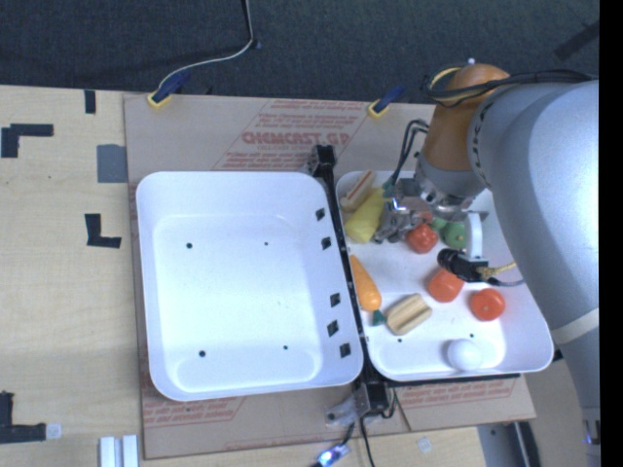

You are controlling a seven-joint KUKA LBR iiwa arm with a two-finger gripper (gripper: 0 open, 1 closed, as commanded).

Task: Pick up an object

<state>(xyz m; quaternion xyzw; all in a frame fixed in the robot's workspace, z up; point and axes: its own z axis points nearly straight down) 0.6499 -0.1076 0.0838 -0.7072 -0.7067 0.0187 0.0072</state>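
Note:
My gripper (393, 226) hangs low in the far part of the right bin (516, 353), just right of a yellow fruit (363, 221) and a hot dog in a bun (359, 192). A small red tomato-like piece (421, 238) lies right beside it, with a green piece (454, 230) next to that. Nearer the front lie an orange carrot (365, 283), a bread roll (408, 313), two red fruits (445, 285) (487, 305) and a white ball (465, 354).
The left bin (175, 207) stands beside the right one, with a black divider (336, 251) between them. The grey arm (545, 193) covers the right bin's far right side. Cardboard (282, 134) lies under both bins.

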